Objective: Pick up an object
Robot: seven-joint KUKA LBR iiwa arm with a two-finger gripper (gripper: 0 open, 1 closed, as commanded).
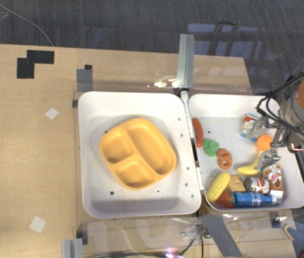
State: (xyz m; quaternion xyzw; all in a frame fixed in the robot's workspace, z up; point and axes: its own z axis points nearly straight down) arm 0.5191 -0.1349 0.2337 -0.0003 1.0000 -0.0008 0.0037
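Nearest the camera, the pale wood-grain surface [28, 160] runs along the bottom edge. Left bin [87, 198], shallow matte white plastic with rounded corners, carries a yellow divided plate [136, 152] with three moulded compartments. Right bin [211, 112] holds small items: a red sausage [197, 131] by the divider, a green leafy piece [211, 147], a brown pretzel [224, 157], a ribbed corn cob [218, 186], a blue can [253, 200] lying on its side, a curved banana [248, 170], an orange ball [264, 142]. Jaws [268, 160] sit low just beside the banana and ball; whether spread or closed cannot be told.
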